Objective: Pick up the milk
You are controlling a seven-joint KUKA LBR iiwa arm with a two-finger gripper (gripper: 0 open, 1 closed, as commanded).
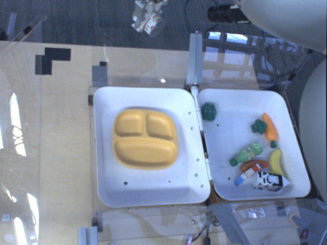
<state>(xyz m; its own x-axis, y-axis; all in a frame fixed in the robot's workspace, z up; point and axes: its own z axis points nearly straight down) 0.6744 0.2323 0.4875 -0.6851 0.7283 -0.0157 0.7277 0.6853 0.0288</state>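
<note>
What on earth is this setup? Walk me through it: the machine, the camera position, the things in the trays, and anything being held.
One camera fixed above a bench looks down at a slant. The big grey shape at the top right is the robot arm, reaching in from that side. Its hand hangs at the top of the picture, over the dark floor beyond the bench; it is too blurred to tell if it holds anything.

On the bench sit two shallow white bins. The left bin holds a yellow divided plate. The right bin holds toy food: a dark green piece, a carrot beside a small green vegetable, a green bottle, a banana, a red sausage, and the black-and-white milk carton near the front corner. The robot should pick up the milk, which lies untouched.
</note>
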